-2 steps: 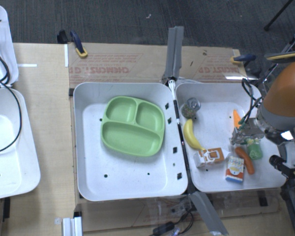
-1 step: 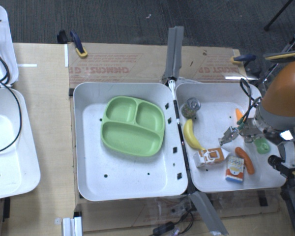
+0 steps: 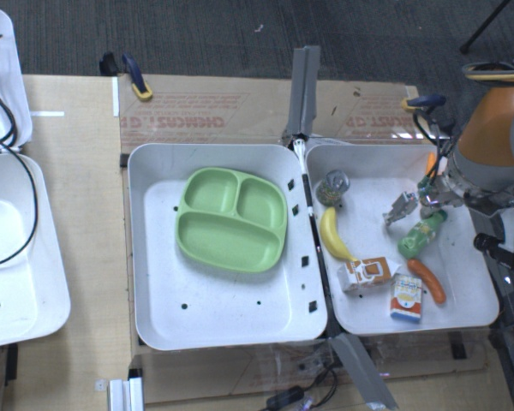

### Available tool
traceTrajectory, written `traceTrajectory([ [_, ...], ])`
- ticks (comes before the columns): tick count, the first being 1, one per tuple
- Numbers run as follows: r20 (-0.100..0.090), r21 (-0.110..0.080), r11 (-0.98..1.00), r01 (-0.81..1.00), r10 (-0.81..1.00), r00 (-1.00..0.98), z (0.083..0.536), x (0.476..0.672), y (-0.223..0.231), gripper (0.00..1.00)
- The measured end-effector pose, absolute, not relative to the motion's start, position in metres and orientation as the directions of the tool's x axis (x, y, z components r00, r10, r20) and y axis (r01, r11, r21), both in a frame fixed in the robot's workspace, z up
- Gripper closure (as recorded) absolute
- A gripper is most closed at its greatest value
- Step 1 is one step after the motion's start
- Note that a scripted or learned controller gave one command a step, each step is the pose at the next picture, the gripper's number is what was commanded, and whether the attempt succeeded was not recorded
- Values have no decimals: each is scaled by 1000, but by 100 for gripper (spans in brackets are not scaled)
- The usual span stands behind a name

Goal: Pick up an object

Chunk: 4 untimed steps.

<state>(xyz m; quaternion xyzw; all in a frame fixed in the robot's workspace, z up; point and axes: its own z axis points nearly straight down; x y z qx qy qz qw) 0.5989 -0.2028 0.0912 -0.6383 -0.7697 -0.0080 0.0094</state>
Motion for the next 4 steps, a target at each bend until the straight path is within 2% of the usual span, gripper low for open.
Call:
traceTrajectory([
  [1, 39, -32, 135, 990, 990, -133, 89, 656, -204, 0],
  [2, 6, 1, 273, 962, 962, -273, 92, 602, -217, 0],
  [3, -2, 0, -47, 999, 999, 47, 93, 656, -200, 0],
  [4, -2, 2, -62, 998, 998, 62, 185, 660, -168, 0],
])
